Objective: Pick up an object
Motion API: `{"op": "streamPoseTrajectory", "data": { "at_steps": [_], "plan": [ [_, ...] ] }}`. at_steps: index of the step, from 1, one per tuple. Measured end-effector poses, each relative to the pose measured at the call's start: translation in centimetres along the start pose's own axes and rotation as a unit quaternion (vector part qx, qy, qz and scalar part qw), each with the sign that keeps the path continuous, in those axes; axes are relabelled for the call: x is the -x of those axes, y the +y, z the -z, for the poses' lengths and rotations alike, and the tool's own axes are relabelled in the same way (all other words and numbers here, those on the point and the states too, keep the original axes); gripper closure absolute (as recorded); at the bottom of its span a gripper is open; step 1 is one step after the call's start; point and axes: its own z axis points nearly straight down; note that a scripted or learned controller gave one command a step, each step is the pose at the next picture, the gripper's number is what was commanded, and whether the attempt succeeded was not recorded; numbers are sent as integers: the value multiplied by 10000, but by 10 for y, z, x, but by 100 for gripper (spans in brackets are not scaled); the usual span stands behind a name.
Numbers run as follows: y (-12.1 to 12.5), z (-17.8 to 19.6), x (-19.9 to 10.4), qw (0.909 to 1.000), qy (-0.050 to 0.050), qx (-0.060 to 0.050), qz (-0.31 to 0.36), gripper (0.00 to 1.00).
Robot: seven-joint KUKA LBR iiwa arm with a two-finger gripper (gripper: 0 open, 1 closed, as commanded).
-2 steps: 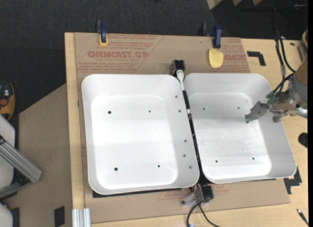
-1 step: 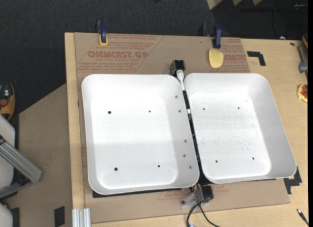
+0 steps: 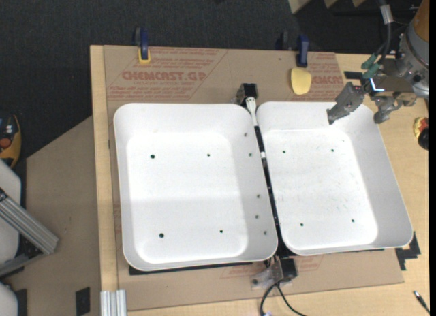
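Claw (image 3: 361, 105) spread open, nothing between; brown board (image 3: 204, 76) under bins, dark carpet (image 3: 68, 8).

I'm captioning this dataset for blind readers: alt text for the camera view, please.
A robot gripper, fingers spread and holding nothing, hovers over the far edge of the right bin; a yellow object lies on the board beyond the left bin.

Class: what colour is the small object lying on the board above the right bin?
Pale yellow; the object shows best in the camera view.
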Motion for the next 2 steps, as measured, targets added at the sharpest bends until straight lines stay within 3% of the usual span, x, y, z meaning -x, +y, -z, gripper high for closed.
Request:
{"op": "streamPoseTrajectory", "data": {
  "at_steps": [1,2],
  "plan": [
    [0,16,7,10000,-32,67,-53,100],
    [27,-95,-19,10000,-15,-18,-47,100]
  ]
}}
